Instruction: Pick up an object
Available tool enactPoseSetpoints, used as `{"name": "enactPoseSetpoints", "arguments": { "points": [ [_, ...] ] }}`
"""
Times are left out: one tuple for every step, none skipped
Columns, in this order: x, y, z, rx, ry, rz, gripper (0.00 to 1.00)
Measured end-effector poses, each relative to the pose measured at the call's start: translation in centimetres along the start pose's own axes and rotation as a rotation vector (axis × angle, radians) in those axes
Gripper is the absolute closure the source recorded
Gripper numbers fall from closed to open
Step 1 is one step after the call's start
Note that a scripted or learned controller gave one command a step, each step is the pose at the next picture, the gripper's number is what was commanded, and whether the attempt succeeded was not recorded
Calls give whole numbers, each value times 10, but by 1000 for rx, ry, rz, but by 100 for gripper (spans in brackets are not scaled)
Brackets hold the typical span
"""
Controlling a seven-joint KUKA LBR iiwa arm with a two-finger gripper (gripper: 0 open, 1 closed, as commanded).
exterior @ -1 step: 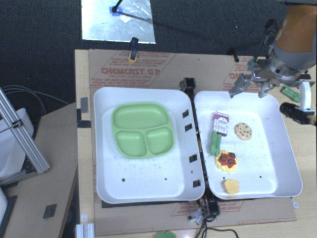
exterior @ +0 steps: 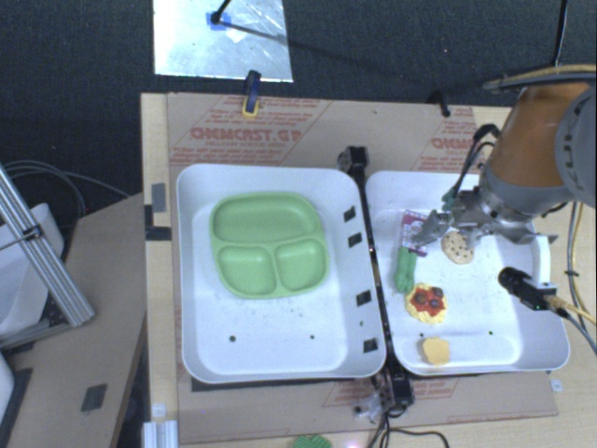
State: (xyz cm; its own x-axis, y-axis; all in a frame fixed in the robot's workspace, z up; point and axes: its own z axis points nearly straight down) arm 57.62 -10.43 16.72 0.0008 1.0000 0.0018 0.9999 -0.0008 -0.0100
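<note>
Leftmost, the left bin (exterior: 196, 343) holds a green divided plate (exterior: 270, 244) lying flat, with three compartments. Across the central divider, the right bin (exterior: 541, 348) carries the candidates for picking: a green cylindrical piece (exterior: 405, 271) near the bin's left wall, a purple-and-white wrapper (exterior: 413, 220) just above it, a yellow toy pizza slice with red spots (exterior: 426, 302) below, a small yellow block (exterior: 435, 350) near the front rim, and a tan cookie (exterior: 457, 247) toward the middle. The gripper (exterior: 431, 230) hangs low over the wrapper and just beside the cookie; whether its jaws are spread or pressed together cannot be told, and nothing is visibly pinched. At right, the grey arm with its orange band (exterior: 532, 143) reaches in over the desk (exterior: 308, 124). For a sound grasp, the judgement is that the jaws should centre on one object alone, straddling its narrow width, since cookie, wrapper and green piece lie close enough to be nudged or caught together.
</note>
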Motion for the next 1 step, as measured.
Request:
{"name": "enactPoseSetpoints", "arguments": {
  "points": [
    [-2, 10, 87, -8, -2, -2, 0]
  ]
}}
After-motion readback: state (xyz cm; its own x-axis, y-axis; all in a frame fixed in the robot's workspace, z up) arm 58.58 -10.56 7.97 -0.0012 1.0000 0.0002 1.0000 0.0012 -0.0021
